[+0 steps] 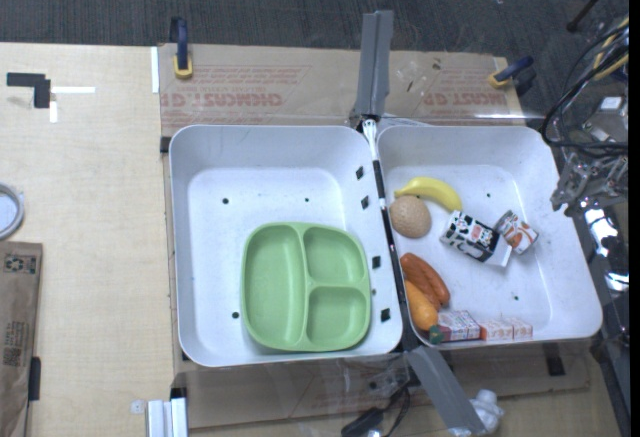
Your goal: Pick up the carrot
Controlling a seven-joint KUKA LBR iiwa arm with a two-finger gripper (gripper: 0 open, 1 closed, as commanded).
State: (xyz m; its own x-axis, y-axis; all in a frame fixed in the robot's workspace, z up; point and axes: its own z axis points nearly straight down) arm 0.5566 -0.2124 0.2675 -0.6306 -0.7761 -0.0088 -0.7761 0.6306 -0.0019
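Near edge of right bin [560,320]: red-and-white carton [470,328] along the front wall. Just behind it, carrot [425,277] against the left wall, touching an orange fruit [421,307]. Farther back: brown ball [410,216], banana [430,191]. End effector [580,187] at the bin's right rim, well apart; its state, cannot tell. Judged approach step: next, cross left, descend over carrot.

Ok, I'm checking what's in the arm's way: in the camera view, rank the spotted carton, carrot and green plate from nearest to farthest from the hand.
Measured from the hand, at the right bin's right edge:
1. Spotted carton, middle of the right bin.
2. Carrot, by that bin's left wall.
3. Green plate, in the left bin.
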